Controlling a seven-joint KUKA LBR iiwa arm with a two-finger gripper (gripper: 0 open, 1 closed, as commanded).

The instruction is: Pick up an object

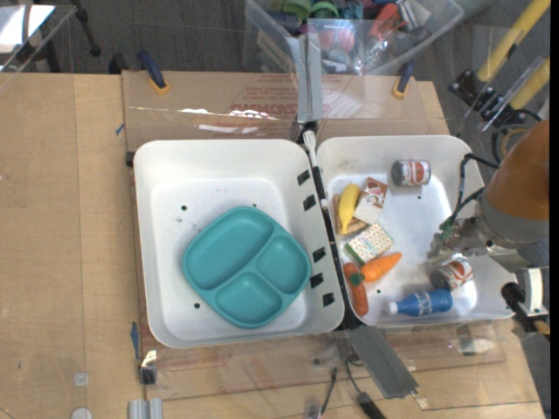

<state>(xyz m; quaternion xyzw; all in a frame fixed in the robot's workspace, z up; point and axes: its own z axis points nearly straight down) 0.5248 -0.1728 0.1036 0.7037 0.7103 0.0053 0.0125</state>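
Observation:
The right bin holds several small items: a silver and red can at the back, a yellow banana, a red and white carton, a green and white box, an orange carrot, a red-orange pepper and a blue bottle lying at the front. A second red and white can lies near the right wall. My gripper hangs low over the right side of this bin, just above and behind that second can. Nothing shows in its grasp.
The left bin holds a teal divided plate. A black-clipped divider separates the bins. A clear tub of toys stands behind the bench. The arm's orange band and cables crowd the right wall.

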